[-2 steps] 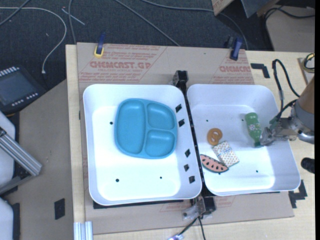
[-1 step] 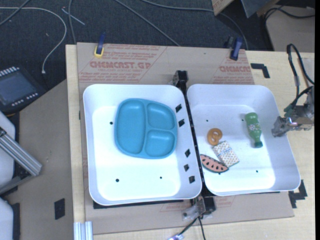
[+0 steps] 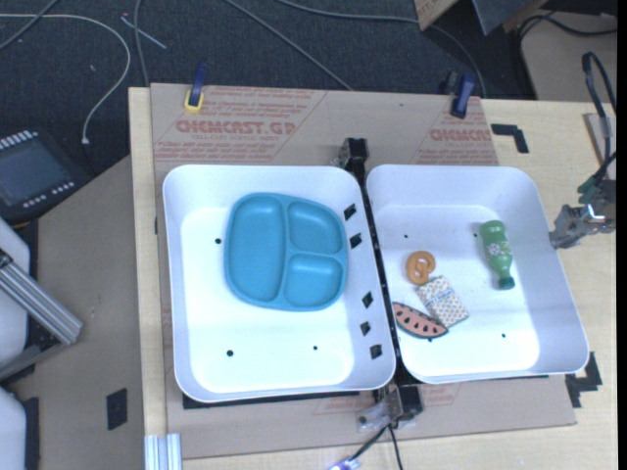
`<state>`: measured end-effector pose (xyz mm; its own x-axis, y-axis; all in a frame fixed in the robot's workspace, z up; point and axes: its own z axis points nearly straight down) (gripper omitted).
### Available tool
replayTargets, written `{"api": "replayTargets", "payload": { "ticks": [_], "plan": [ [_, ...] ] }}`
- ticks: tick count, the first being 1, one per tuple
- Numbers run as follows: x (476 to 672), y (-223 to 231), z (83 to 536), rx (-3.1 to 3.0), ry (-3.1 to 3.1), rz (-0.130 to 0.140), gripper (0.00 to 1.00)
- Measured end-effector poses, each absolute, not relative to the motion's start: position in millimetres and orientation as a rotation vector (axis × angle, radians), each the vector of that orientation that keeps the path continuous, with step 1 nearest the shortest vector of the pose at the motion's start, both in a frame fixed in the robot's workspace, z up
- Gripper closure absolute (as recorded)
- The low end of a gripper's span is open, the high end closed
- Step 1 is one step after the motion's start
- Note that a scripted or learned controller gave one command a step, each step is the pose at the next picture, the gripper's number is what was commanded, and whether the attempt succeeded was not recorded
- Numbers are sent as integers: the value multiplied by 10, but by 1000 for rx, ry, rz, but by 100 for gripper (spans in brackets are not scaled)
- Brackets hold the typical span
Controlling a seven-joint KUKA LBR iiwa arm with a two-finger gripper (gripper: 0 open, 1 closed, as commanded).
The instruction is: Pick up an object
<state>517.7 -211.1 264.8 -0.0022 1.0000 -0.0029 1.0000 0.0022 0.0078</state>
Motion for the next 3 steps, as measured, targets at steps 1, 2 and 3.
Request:
{"api": "replayTargets", "payload": {
  "ticks": [1, 2, 3],
  "plan": [
    [5212, -1579, 2526, 2219, 2228, 1, 100],
    [5365, -1086, 2578, 2214, 2228, 4, 100],
    [5448, -542, 2423, 2219, 2231, -1, 100]
  ]
}}
